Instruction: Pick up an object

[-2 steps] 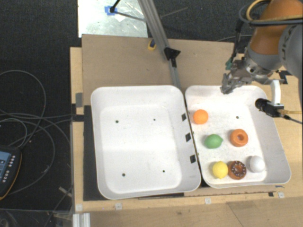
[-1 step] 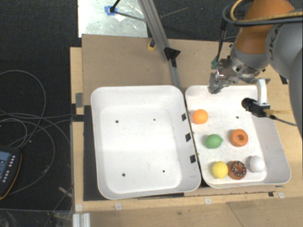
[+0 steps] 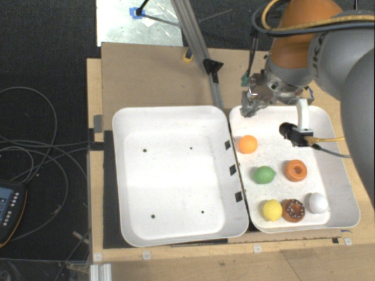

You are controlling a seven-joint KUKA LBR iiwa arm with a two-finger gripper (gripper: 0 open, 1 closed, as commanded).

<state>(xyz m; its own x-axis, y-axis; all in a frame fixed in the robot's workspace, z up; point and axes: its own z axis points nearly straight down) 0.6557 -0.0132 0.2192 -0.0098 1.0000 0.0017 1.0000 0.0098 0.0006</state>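
Poised at the right bin's (image 3: 337, 157) far rim, pincer (image 3: 251, 107) aperture impossible to tell, presumably lining up over the orange ball (image 3: 248, 144).

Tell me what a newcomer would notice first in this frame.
Probably the big grey arm with its orange band reaching in from the right, its gripper hanging over the far edge of the right bin. Next, the cluster in that bin: an orange ball, green ball, yellow ball, white ball, an orange ring and a chocolate doughnut. The left bin sits alongside.
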